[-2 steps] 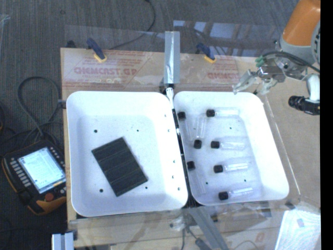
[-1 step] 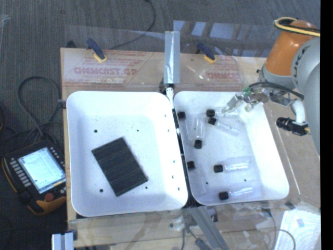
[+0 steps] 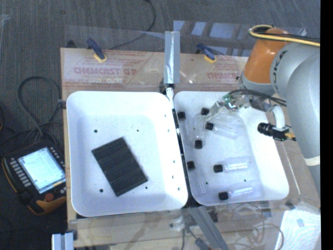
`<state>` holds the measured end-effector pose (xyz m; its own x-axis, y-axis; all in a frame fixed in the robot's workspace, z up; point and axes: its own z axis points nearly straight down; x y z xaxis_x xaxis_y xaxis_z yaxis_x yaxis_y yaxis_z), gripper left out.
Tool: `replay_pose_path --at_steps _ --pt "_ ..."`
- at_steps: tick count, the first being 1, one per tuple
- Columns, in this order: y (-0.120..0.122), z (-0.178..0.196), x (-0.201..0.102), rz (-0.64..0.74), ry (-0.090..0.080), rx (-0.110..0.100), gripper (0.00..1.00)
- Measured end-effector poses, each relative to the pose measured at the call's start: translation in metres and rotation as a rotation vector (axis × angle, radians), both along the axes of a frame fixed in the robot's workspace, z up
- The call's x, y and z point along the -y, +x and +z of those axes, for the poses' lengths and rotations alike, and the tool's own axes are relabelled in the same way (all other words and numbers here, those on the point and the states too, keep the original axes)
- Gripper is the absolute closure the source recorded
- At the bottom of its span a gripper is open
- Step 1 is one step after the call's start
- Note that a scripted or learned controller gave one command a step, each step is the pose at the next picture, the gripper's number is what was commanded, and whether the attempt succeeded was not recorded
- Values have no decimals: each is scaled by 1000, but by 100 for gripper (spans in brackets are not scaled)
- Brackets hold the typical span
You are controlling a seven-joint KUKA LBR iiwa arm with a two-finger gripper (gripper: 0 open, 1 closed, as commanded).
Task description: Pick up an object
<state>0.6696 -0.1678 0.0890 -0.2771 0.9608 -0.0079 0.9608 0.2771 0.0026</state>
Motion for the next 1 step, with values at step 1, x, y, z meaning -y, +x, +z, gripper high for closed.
replay_pose_path --at_steps 1 --pt "-32 1 -56 29 4 5 0"
